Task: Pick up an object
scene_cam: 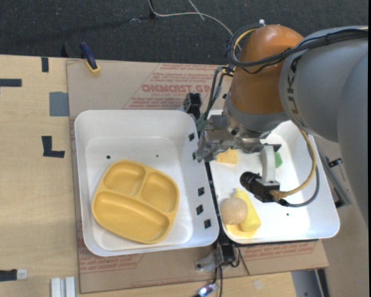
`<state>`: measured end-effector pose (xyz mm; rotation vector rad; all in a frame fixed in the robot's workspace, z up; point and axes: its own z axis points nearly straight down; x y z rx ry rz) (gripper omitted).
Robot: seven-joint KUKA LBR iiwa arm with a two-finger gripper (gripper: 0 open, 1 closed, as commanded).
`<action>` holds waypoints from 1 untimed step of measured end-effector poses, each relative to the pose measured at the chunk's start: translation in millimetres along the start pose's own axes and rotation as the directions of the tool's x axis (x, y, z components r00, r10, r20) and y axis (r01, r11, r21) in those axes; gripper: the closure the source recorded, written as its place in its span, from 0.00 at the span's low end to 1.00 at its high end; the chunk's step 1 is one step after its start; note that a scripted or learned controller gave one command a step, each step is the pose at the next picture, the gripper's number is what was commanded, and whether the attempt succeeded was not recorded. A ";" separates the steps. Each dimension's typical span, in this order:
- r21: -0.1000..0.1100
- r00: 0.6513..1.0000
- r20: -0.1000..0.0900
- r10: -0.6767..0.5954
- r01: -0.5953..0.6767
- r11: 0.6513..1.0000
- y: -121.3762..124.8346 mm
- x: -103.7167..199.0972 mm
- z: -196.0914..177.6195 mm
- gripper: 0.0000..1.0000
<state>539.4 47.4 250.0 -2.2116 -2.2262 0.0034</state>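
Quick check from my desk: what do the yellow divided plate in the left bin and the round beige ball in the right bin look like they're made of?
Yellow divided plate: likely moulded plastic, smooth with a soft sheen; even colour and rounded compartment ridges suggest it.
Round beige ball: matte and slightly fuzzy-looking with no glare, possibly foam or fabric; I can't tell which. It rests against a yellow block.

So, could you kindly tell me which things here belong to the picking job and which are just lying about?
Job:
gripper
yellow block
beige ball
yellow piece
green item

Lying about:
yellow divided plate
blue clamp
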 end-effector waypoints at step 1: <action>0.002 1.000 0.000 0.000 0.000 1.000 -17.6 51.3 23.5 1.00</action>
